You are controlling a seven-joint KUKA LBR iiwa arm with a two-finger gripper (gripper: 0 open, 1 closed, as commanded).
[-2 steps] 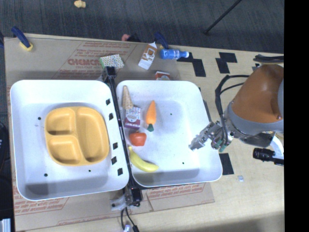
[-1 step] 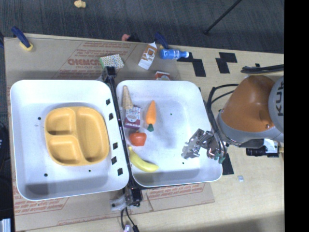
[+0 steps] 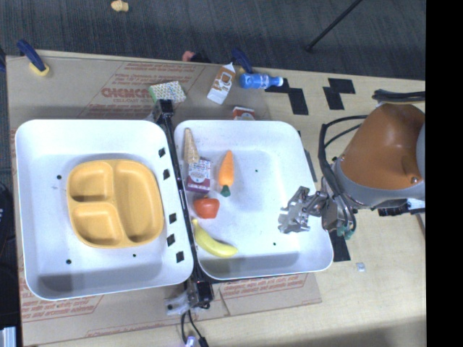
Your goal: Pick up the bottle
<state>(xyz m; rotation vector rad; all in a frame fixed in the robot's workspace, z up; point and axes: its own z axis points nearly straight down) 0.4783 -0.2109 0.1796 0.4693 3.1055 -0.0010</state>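
the gripper (image 3: pixel 293 215) hangs over bare floor near the right bin's (image 3: pixel 311 255) right rim; finger spacing: cannot tell. the bottle (image 3: pixel 257 82) lies on the bench (image 3: pixel 376 295) beyond the bin's far rim.

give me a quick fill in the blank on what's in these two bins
The yellow divided plate lies in the ____ bin.
The carrot lies in the ____ bin.
The banana lies just below the ____.
The claw hangs over the ____ bin, with nothing seen in it.

Missing words: left; right; tomato; right
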